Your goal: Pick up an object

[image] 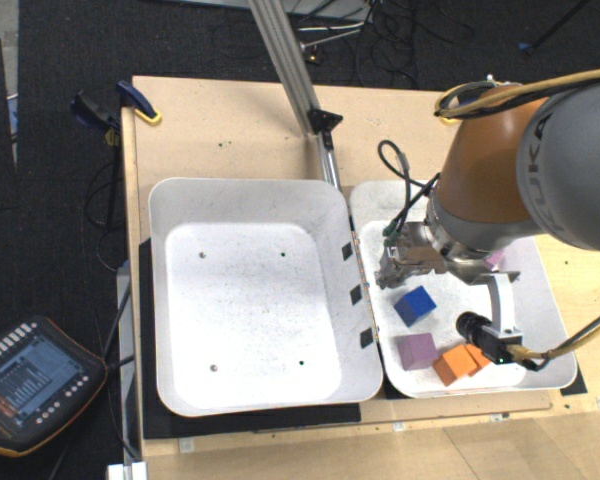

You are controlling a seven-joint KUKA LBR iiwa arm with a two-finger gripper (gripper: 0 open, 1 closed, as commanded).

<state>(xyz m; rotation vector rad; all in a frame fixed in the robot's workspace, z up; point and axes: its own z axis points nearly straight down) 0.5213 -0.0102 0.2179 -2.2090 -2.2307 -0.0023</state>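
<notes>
My tool (398, 265) hovers low in the right bin (555, 313), its opening and any hold impossible to tell, with the blue cube (415, 305) just beside it, toward the counter's near edge.

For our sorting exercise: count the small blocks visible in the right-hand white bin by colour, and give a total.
Blue foam cube: 1
Purple foam cube: 1
Orange foam block: 1
Pink block, mostly hidden behind the arm: 1
Total: 4
</notes>
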